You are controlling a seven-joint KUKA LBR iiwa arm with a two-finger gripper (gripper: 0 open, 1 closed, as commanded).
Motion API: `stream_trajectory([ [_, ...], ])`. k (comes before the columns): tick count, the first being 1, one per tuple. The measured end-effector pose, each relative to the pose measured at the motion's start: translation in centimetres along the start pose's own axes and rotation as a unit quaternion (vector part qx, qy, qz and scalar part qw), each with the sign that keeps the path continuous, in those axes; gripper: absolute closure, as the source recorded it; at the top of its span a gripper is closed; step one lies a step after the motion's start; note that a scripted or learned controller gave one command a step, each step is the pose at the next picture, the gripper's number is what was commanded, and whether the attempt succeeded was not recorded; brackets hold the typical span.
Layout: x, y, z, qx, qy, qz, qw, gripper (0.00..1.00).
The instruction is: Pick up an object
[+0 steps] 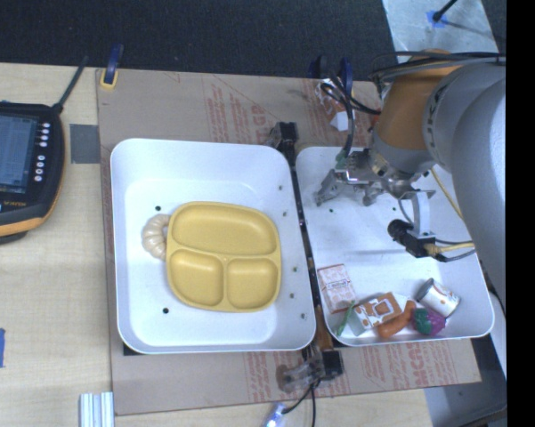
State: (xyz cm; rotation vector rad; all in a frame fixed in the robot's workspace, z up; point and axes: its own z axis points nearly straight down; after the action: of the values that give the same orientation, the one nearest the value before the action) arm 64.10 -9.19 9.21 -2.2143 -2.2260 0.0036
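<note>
The gripper (349, 185) hangs over the right bin's (374, 238) far end; its opening can't be told. Small objects (387, 314) cluster at that bin's near edge. The left bin (142, 176) holds a yellow tray (222, 256).

the arm (467, 140) is a thick, rounded casing in pale grey, smooth and slightly glossy, with a broad orange band (408, 114) wrapped round it above the wrist. below the band sits a darker grey metal collar, and from that a cluster of silvery brackets and small fittings making up the gripper (347, 188), its parts thin and angular against the bulky casing. black cables (401, 60) loop over the top of the orange band and trail off the wrist, one ending at a dark cylindrical piece (409, 237) with a yellowish lead beside it
</note>
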Motion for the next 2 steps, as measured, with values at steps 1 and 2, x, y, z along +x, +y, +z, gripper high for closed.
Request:
stream_trajectory([
  [1, -5.7, 1.5, -6.0, -0.001, 0.0, 0.001, 1.0, 0.0],
  [2, -5.7, 1.5, -7.0, 0.0, 0.0, -0.001, 1.0, 1.0],
])
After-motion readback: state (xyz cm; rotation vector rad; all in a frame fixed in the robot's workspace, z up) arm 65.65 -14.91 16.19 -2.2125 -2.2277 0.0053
